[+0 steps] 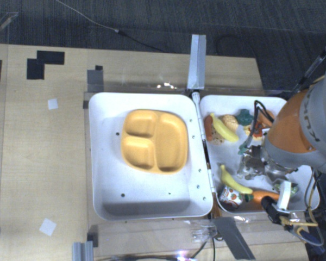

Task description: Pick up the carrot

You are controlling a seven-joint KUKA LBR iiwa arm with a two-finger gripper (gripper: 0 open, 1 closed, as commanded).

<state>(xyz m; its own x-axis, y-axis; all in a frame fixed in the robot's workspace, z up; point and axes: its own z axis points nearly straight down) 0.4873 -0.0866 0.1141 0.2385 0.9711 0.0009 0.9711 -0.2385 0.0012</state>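
The carrot [259, 195] is an orange stick lying flat near the front edge of the right bin [217, 103], with the arm partly covering its right end. My gripper [251, 163] hangs over the middle of that bin, just behind the carrot and a little to its left. Between the two lies a yellow banana [234, 182]. The grey arm with its orange band [289, 130] hides the right half of the bin.
A second banana [225, 128], a red item [208, 126] and a teal item [244, 115] lie at the back of the right bin. A red-and-white toy [230, 198] sits at its front left. The left bin [106, 145] holds a yellow divided plate [155, 140].
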